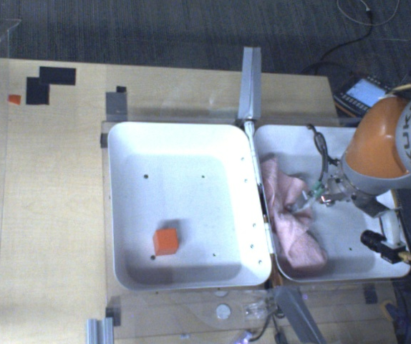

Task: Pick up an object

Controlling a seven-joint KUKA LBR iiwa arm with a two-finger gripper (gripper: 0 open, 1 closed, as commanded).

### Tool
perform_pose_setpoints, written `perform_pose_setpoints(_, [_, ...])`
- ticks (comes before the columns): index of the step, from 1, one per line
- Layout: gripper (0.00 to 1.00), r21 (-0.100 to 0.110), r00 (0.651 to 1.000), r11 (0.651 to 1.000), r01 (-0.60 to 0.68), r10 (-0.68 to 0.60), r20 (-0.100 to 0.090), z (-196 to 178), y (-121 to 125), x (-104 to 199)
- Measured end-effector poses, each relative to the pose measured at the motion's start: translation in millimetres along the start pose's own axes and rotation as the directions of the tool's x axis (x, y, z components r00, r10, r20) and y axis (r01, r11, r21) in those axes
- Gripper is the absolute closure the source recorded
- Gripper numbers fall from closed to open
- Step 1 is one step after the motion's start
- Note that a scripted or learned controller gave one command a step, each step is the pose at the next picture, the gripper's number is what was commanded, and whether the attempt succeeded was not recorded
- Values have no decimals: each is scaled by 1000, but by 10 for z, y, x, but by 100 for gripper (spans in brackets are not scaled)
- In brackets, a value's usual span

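Claw [307, 198] sits low on the pink cloth [290, 224] in the right bin [349, 260]; its grip state cannot be told. One cloth hugs that bin's nine-o'clock wall. One orange cube [166, 241] lies at seven o'clock in the left bin [184, 145], open floor all around.

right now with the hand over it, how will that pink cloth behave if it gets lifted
The pink cloth lies crumpled in folds along the left wall of the right bin, so it is probably floppy and would drape and hang from a pinch. It looks thin, so likely light. Being bunched, it may unfold and drag along the bin floor. The hand is at its upper folds.
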State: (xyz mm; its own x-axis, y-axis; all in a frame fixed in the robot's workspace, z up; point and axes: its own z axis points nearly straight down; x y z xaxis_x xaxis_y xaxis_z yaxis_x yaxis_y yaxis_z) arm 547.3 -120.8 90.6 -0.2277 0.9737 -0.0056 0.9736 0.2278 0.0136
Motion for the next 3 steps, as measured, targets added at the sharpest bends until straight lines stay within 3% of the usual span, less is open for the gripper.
perform_pose_setpoints(1, [0, -2, 999, 999, -48, 48, -2, 6, 406, 253])
perform_pose_setpoints(2, [100, -13, 999, 999, -46, 46, 2, -134, 444, 247])
perform_pose_setpoints(3, [100, 2, 989, 989, 147, -147, -3, -1535, 1192, 648])
